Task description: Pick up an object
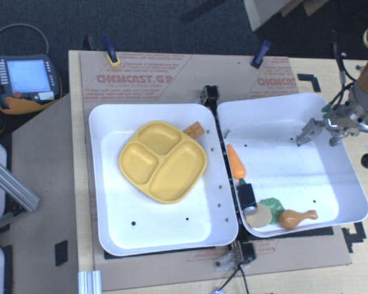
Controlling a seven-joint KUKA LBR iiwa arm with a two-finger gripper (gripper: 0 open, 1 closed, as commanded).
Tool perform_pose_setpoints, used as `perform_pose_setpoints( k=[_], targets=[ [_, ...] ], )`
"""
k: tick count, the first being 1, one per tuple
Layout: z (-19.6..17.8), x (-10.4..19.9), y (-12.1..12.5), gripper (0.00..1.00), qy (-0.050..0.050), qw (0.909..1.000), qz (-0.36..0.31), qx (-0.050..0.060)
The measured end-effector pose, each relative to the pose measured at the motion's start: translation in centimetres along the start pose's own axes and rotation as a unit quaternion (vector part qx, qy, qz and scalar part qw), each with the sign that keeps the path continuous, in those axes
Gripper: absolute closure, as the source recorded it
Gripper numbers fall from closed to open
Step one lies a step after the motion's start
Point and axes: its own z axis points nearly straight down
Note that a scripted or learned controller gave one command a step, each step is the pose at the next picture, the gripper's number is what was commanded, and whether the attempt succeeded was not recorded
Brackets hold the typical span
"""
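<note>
The two fingers [306, 133] stand spread apart with nothing between them, pointing down toward the floor of the right bin [276, 112]. The gripper [321, 133] hangs near that bin's far right wall, over a bare patch of white. Behind it the grey arm [363, 106] reaches in from the right edge.

The things worth grasping lie well apart from the gripper, along the bin's left wall and in its near corner. An orange carrot [235, 162] rests lengthwise just beside the divider. Below it sits a small black block [246, 195], and touching that a pale round piece [258, 215] that overlaps a green item [273, 206]. A brown drumstick [296, 217] lies just beside the green item, near the front rim.

In the left bin [107, 182] a yellow divided plate [163, 162] sits tilted, with a small brown block [194, 129] touching its far edge. Both bins rest on the table [86, 90], which is covered by a cardboard sheet.

As to progress, the task appears barely begun: nothing is held, nothing is lifted, and the gripper is not yet over any object. What seems left is nearly all of it: choosing a target, travelling across to the cluster or the carrot, descending, closing, and lifting clear.
</note>
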Motion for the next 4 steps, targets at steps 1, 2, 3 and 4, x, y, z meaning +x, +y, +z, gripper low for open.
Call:
perform_pose_setpoints(
  k=[1, 2, 3, 4],
  targets=[
    [-0.9, 0.1, 0.3, 0.0, -0.002, 1.0, -0.002, -0.008],
    [4.9, -0.4, 1.1, 0.0, -0.001, 1.0, -0.002, -0.005],
    [9.4, -0.2, 1.5, 0.0, 0.001, 1.0, -0.003, -0.008],
    [8.0, -0.4, 1.7, 1.0, -0.004, 0.9999, -0.003, -0.015]
  ],
)
